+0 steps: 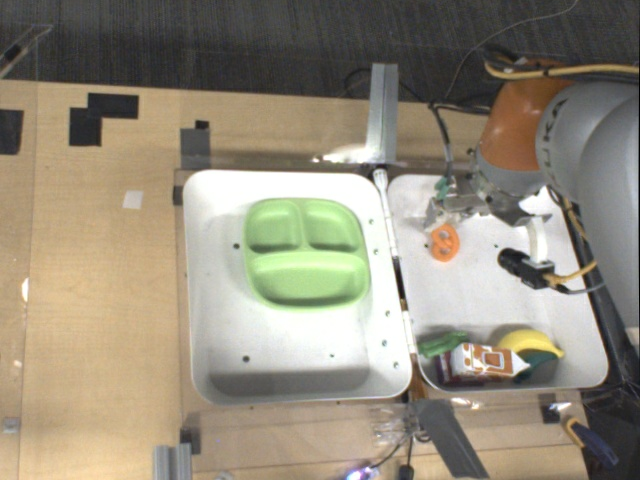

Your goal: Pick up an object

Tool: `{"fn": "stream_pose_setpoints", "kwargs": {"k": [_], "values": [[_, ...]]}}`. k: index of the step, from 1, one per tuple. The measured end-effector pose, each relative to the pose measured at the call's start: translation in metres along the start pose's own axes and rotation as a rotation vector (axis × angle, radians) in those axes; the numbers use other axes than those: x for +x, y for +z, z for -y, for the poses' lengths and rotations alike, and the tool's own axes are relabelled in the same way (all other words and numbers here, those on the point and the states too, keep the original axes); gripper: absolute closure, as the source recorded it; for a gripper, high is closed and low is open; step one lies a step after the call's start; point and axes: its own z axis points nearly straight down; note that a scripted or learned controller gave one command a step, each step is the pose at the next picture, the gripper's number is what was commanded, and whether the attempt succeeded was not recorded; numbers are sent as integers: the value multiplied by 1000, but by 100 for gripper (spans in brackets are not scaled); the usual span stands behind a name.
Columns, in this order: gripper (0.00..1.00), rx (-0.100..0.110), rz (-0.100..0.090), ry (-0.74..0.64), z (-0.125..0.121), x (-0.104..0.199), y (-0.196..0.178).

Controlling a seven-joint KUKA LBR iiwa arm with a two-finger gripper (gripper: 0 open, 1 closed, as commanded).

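Observation:
My gripper (pixel 452 206) hangs over the far left part of the right bin (pixel 570 313), with the grey arm and its orange band (pixel 512 128) reaching in from the right. A small orange object (pixel 445 243) lies on the bin floor just in front of the gripper, apart from it. Along the near wall of the same bin lie a green item (pixel 440 344), a brown carton (pixel 485 363) and a yellow banana (pixel 530 343), with a dark green piece (pixel 541 364) beside it.
The left bin (pixel 215 298) holds a green divided plate (pixel 303 250). A metal post (pixel 383 113) stands behind the wall between the bins. A black cable connector (pixel 525 268) hangs from the arm over the right bin's middle.

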Motion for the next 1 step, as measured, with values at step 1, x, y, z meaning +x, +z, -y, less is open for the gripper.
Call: {"fn": "stream_pose_setpoints", "kwargs": {"k": [1], "values": [[100,9,3,70,39,69,-121]]}}
